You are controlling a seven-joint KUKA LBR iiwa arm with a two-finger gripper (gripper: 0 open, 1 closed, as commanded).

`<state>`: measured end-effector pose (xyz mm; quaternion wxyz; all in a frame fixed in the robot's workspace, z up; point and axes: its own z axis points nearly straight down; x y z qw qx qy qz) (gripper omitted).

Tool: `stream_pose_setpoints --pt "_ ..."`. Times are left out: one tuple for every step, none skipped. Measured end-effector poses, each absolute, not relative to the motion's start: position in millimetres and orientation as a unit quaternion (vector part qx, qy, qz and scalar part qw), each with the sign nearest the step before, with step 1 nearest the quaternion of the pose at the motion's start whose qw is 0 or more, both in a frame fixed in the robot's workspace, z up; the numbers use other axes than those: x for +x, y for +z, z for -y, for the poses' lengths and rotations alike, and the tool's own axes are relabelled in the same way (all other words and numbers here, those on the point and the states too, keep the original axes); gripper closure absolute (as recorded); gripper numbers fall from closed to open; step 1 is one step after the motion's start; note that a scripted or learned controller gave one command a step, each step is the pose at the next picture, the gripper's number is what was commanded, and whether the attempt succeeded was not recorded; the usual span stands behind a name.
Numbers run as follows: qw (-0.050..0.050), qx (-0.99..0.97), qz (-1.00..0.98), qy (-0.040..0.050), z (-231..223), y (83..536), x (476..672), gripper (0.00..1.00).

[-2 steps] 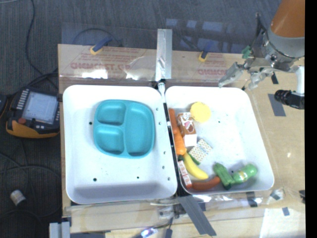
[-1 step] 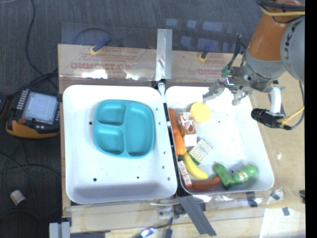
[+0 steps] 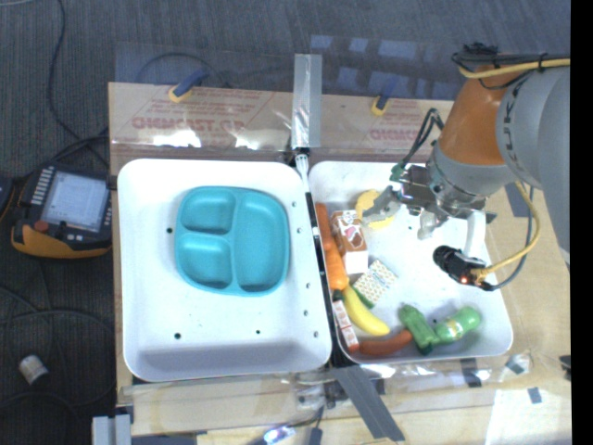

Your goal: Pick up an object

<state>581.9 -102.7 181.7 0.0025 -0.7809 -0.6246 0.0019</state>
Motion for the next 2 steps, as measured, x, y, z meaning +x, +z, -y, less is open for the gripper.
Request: stream_pose_setpoints --pt "0.001 -0.78 0.626 0.003 132 103 653.8 0.0" --pt "-0.004 -0.749 0.663 -0.001 185 89 639.5 0.0"
